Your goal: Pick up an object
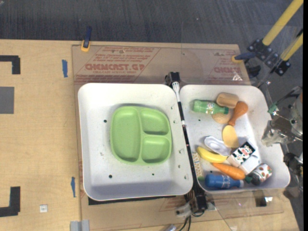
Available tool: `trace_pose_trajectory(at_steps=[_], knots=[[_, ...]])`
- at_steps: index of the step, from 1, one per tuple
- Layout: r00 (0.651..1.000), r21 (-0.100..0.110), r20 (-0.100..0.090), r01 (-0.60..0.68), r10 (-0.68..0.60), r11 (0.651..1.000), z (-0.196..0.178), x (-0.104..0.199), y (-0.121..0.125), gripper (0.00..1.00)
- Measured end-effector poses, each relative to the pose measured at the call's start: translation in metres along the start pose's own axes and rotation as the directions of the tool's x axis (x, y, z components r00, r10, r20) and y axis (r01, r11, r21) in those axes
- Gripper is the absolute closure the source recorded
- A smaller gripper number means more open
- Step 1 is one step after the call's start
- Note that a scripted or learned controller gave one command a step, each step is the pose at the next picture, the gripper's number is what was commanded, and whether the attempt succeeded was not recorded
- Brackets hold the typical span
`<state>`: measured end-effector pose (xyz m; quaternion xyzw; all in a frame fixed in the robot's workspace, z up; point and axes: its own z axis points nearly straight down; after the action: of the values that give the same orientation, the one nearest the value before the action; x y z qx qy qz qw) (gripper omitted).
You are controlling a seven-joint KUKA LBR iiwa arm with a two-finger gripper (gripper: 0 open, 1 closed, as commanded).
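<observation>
On the far left, the wooden bench point(38, 143) carries black tape marks and small strips of blue tape. A clear sheet printed with red lettering point(115, 61) lies under the bins at the back, with a yellow-and-blue clamp point(86, 38) at its left corner.

The left bin point(91, 129) holds one thing: a light green divided plate point(141, 134), lying flat near the bin's middle, with one long compartment on the left and two smaller ones on the right.

A black divider point(183, 129) runs between the two bins.

The right bin point(257, 100) holds the objects to be picked, crowded together. Toward the back lies a green bottle point(210, 108) on its side, and just right of it a tan bread roll point(227, 100). An orange-handled wooden spoon point(233, 124) slants down from there. Below it sits a white spoon-like piece point(214, 144), then a yellow banana point(211, 155) and an orange carrot point(229, 171) lying close together. A small black-and-white carton point(244, 156) rests just right of them. Along the front edge lie a blue bottle point(220, 181) and, at the right corner, a small red, white and dark object point(261, 173).

At the far right, the gripper point(279, 131) sits beside the right bin's outer rim, apart from all the objects; whether it is open or closed cannot be told, and nothing is seen in its grasp.
</observation>
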<state>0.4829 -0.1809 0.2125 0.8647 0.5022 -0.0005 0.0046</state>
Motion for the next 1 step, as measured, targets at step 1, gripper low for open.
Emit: trace_pose_trajectory(at_steps=[1], knots=[[0.973, 0.004, -0.004, 0.229, -0.229, 0.973, 0.0385, 0.0129, 0.0691, 1.00]])
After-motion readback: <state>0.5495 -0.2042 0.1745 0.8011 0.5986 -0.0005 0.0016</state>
